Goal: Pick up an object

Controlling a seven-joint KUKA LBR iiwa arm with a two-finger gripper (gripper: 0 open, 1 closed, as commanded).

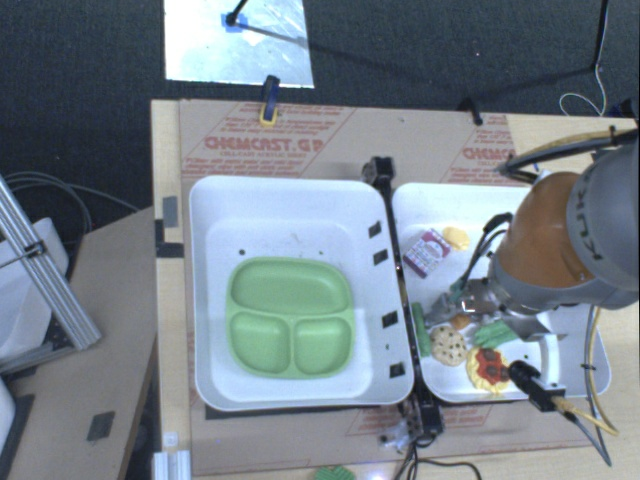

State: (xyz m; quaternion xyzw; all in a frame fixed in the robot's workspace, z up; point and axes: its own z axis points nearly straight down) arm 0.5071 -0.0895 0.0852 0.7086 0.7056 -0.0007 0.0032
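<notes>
Two white bins sit side by side on the table (170,158). The left bin (215,218) carries a green tray (291,316) with three compartments; the right bin (420,200) carries the small things worth picking. The arm (560,238) reaches in from the right and hangs over the right bin, its orange band above the wrist hiding much of the bin's far side.

The tool (462,306) sits low over the middle of that bin — whether it is apart or together I cannot tell, and nothing visibly sits in it. Near it lie a purple packet (426,252) with a small yellow piece (455,237) just beside it, a cookie (449,346) toward the front, and a red-and-yellow piece (489,368) next to the cookie.

To do this step well, I'd say settle on one item that lies apart from its neighbours — the cookie looks closest. Centre over it, come straight down, and close only once it is squarely bracketed, keeping clear of the divider wall between the bins.
</notes>
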